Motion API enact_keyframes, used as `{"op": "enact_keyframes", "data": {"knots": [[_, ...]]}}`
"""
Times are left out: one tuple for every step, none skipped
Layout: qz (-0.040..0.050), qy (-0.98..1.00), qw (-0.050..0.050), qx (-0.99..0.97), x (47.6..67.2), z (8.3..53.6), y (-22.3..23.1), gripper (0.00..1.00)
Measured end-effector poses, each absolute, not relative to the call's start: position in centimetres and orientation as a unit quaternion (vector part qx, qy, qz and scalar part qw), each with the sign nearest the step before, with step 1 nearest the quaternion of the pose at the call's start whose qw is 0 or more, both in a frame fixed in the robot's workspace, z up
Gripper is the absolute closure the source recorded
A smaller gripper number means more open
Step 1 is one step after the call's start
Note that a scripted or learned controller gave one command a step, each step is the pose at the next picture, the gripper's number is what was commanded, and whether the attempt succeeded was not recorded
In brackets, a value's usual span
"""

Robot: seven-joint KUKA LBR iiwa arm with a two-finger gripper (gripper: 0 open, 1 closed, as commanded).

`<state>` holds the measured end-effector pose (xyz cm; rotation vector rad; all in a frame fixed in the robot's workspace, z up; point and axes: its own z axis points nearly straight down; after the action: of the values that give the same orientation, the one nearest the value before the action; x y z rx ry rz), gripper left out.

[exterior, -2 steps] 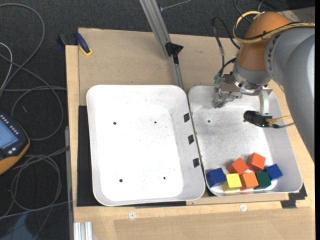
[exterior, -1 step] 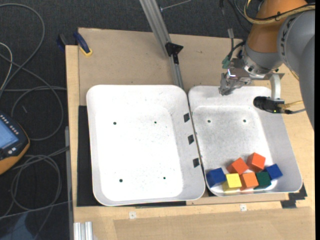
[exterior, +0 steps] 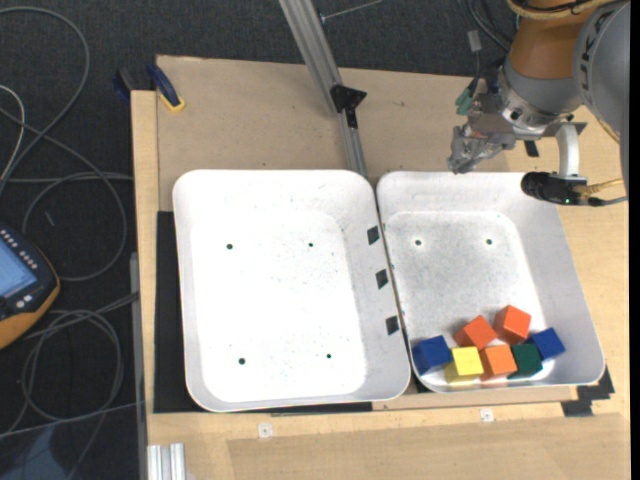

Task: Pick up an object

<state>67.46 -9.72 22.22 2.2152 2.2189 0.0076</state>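
Seven small blocks sit bunched in the near right corner of the right bin [exterior: 560,268]: a blue block [exterior: 431,352], a yellow block [exterior: 466,362], three orange blocks [exterior: 478,331], a green block [exterior: 526,357] and a second blue block [exterior: 548,343] at the right end. Several of them touch, and the front ones lie against the bin's near wall. The left bin [exterior: 200,268] holds nothing we can pick.

We see the arm [exterior: 560,48] reaching in from the right, with the jaws [exterior: 466,158] hanging just beyond the far edge of the right bin, over the bare surface [exterior: 250,118]. We cannot tell whether they are apart or together; nothing shows between them. The blocks lie well apart from them, at the opposite end of the bin.

Our judgement is that the pick has not begun. The main risk comes from the crowding: jaws coming down into that cluster may land on top of a neighbouring block, or push blocks aside and close on nothing. The bin wall just beside the front row leaves little room for a fingertip there. The rear orange block [exterior: 515,320] looks to us the most open choice.
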Motion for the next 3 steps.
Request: {"op": "enact_keyframes", "data": {"knots": [[0.0025, 0.708, 0.003, 0.706, 67.0, 27.1, -9.3, 1.0], [-0.0006, 0.709, -0.002, 0.706, 64.4, 25.9, -5.4, 1.0], [-0.0002, 0.709, -0.002, 0.705, 62.5, 25.7, 0.2, 1.0]]}}
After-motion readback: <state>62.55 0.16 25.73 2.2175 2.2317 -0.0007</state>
